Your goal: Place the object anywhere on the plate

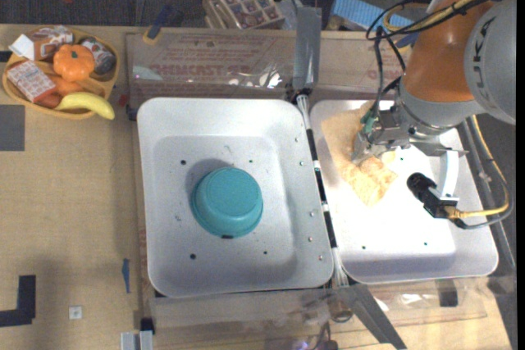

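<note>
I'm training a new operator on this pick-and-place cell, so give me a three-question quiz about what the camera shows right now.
1. True or false: the teal plate lies in the left bin.
2. Which bin is the claw over?
A. left bin
B. right bin
C. neither
3. Fill in: the pale yellow object lies just ___ the claw in the view.

Key: 1 true. 2 B. 3 below; from this angle I cannot tell if the claw touches it or holds it.
</note>
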You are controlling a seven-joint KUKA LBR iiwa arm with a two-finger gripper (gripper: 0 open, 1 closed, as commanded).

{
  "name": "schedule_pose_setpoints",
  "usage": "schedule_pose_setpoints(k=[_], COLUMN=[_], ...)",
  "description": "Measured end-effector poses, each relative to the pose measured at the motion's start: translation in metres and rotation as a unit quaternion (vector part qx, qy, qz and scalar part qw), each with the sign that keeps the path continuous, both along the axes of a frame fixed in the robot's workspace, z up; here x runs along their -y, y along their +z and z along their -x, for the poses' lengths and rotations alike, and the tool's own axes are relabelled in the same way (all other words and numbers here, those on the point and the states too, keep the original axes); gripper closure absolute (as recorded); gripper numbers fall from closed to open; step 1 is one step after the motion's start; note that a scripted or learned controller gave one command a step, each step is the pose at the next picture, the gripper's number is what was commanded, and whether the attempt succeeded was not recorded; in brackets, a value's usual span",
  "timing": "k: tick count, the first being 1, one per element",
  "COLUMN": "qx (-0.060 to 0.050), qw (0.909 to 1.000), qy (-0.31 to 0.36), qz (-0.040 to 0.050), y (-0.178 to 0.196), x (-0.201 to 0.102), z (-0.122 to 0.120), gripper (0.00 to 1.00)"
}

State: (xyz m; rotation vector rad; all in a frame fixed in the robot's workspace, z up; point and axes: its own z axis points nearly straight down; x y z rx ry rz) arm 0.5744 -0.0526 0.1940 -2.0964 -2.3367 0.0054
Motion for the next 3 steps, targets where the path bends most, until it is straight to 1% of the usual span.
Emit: schedule_pose_setpoints(k=[1, 2, 3], qx=[0.001, 0.0, 0.0], qw=[1.0, 0.9801, 0.9211], qy=[0.0, 0.198, 0.389], qz=[0.0002, -0.0012, -0.002], y=[0.028, 0.035, 0.042], x=[0.001, -0.05, -0.101], z=[-0.001, 0.003, 0.014], gripper=[1.0, 1.0, 1.0])
